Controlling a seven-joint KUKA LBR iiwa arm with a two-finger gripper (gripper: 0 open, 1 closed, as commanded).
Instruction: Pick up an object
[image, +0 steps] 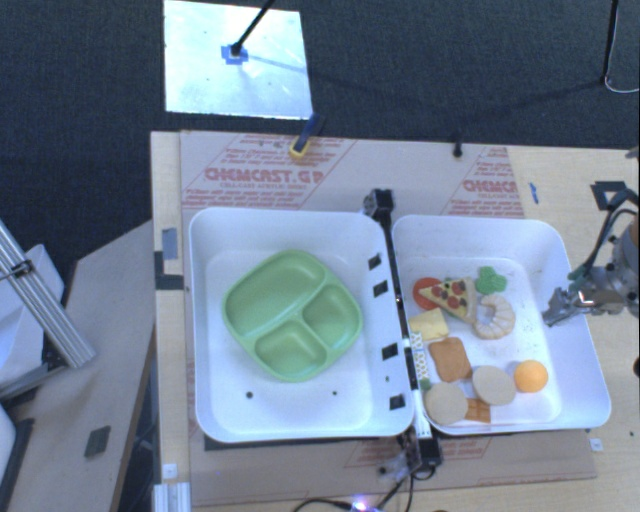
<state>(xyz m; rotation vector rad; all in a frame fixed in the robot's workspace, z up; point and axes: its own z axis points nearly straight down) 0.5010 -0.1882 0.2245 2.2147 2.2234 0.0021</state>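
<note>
The right white bin (560, 250) holds several toy foods: a pizza slice (445, 294), a green broccoli piece (490, 280), a pale ring-shaped pastry (494, 316), a yellow cheese block (430, 325), a brown cracker (450, 358), two tan round cookies (492, 385) (446, 403) and an orange ball (531, 376). My gripper (562, 305) hangs at the bin's right side, just right of the ring-shaped pastry and above the orange ball, apart from both. Nothing shows between its fingers.
The left white bin (215, 240) bears a green divided plate (292, 315). A black divider with clips (392, 310) runs between the bins. A metal sheet (237, 60) lies at the back and an aluminium frame (40, 300) stands at the left.
</note>
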